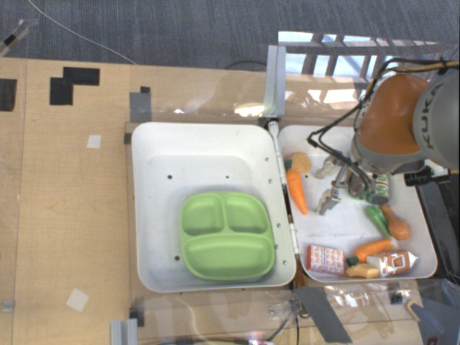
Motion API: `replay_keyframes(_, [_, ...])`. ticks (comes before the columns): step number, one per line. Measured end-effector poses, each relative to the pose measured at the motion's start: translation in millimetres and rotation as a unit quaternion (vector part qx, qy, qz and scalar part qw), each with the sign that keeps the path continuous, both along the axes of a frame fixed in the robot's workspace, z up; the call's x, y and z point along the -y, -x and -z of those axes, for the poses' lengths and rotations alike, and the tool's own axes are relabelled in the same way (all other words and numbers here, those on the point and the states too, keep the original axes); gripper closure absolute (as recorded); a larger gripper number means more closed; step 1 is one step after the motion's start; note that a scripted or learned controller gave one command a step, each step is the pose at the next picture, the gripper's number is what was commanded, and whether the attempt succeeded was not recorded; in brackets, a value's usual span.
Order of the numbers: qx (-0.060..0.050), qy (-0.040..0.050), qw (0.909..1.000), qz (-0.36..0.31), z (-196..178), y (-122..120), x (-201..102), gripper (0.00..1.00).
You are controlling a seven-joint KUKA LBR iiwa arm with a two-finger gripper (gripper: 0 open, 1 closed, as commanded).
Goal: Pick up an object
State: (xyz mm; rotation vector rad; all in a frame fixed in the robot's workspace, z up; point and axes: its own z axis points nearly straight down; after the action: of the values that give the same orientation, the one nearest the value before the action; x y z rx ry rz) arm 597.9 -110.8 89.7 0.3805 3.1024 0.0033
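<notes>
Over the right bin, the arm reaches down, its spread jaws grasping nothing, beside the carrot.

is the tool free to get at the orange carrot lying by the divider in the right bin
Probably yes. The carrot lies alone on bare bin floor beside the divider, nothing on top of it. The tool hangs just to its right in the same right bin. The divider wall close by could crowd a finger.
</notes>
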Motion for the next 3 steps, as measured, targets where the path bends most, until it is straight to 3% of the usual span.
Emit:
replay_keyframes(1, [-0.002, 0.0008, 1.0000, -0.008, 1, -51, 20, 0.00])
replay_keyframes(2, [-0.002, 0.0020, 0.9999, -0.013, 1, 10, 70, 0.00])
replay_keyframes(3, [-0.002, 0.0013, 0.9993, -0.036, 1, -41, 64, 0.00])
